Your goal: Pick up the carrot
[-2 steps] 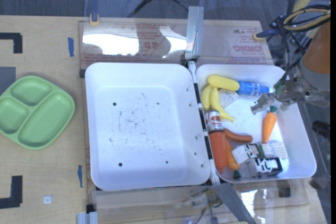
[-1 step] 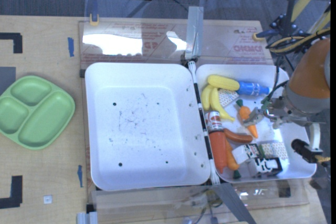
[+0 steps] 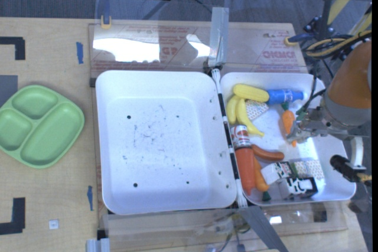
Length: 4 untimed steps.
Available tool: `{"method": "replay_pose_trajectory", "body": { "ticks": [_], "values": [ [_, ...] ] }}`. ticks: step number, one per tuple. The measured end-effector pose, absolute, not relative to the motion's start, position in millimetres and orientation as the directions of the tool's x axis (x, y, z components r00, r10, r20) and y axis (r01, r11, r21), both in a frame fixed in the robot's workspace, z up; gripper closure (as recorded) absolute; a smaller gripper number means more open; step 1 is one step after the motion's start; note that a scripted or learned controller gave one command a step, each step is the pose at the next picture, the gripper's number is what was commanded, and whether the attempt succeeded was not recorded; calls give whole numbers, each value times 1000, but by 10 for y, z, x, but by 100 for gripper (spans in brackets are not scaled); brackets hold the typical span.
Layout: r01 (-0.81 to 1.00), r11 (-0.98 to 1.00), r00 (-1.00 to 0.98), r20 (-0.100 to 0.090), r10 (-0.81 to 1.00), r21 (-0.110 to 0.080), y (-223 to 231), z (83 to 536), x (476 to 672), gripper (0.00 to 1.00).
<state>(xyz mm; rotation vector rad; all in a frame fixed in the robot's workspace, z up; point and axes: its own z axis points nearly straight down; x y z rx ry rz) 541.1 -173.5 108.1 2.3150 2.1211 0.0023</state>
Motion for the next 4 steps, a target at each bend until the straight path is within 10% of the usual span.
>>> {"method": "replay_pose_trajectory", "body": {
  "ticks": [1,3,4],
  "values": [
    [989,-149,149,0,989,1,-1135,1970,5385,100],
    [992,125,-125,1,992,-1,-883,1844,5495,100],
    [992,125,-125,1,992,-1,-884,1845,5495,0]
  ]
}}
